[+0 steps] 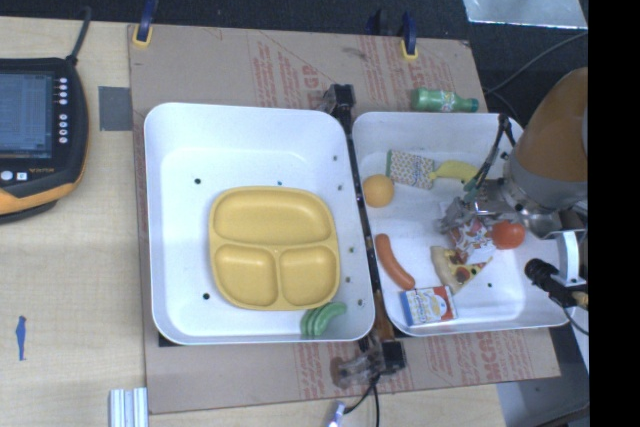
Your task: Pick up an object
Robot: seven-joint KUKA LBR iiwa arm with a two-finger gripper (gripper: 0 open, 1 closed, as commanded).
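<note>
Nothing looks lifted yet — the gripper hangs low in the right bin over the pizza slice, beside the tomato; grasp and lift remain.

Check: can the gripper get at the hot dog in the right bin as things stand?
Probably yes. The hot dog lies apart from the other items on bare bin floor, nothing on top of it. It sits near the bin's left wall, which may crowd one side. The gripper is further right.
</note>
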